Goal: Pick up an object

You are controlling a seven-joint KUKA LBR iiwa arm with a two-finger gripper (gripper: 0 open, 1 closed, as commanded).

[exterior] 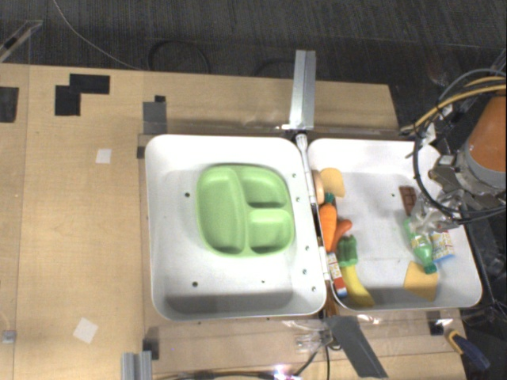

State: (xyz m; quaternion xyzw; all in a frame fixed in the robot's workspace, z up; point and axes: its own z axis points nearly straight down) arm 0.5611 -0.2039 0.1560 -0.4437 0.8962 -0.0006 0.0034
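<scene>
The right bin (pixel 380 172) holds several objects. A clear green bottle (pixel 421 244) with a label lies near its right wall, and a yellow sponge block (pixel 420 280) sits just in front of it. A small brown bar (pixel 407 199) lies further back. Along the bin's left wall lie a pale yellow fruit (pixel 331 182), an orange carrot (pixel 327 218), a red-orange piece (pixel 341 229), a green item (pixel 347 251) and a banana (pixel 356 287). My gripper (pixel 437 214) hangs low at the bin's right side, right over the bottle's far end.
The left bin (pixel 170 283) holds a green divided plate (pixel 244 209). A metal divider post (pixel 303 93) stands at the back between the bins. The arm's grey body with its orange band (pixel 485 145) and cables overhang the right bin's right edge.
</scene>
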